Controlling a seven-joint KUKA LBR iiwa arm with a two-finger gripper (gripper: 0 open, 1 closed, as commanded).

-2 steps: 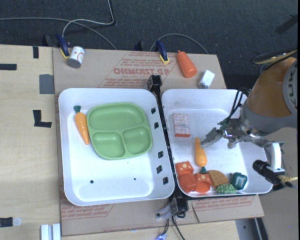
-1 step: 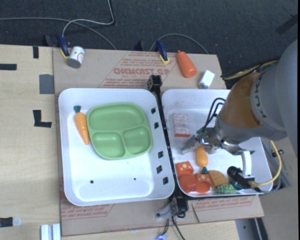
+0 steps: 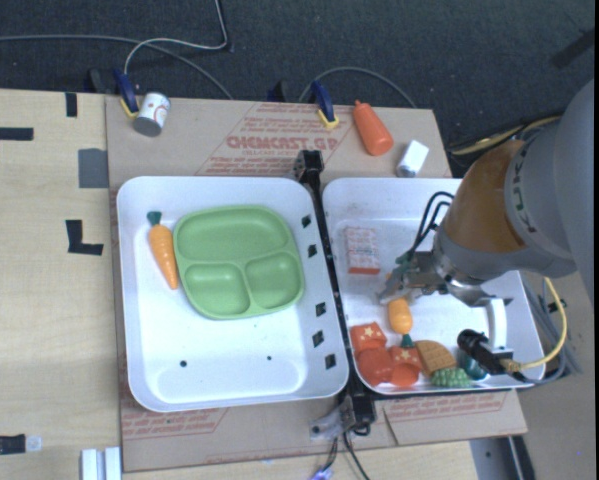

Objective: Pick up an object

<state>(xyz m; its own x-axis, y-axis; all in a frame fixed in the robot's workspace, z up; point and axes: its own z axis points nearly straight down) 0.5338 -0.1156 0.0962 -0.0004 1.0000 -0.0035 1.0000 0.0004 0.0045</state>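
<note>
On my left, the left bin holds a carrot just beside a green tray, at its nine o'clock. Moving right, the right bin has a clutter of toy food along its six o'clock edge. I've got the gripper hovering directly at twelve o'clock of a small orange piece, nearly touching it. Whether the claw is apart or together, I cannot tell. I judge this the approach step: next I need a short descent and a clean close on that piece.
</note>
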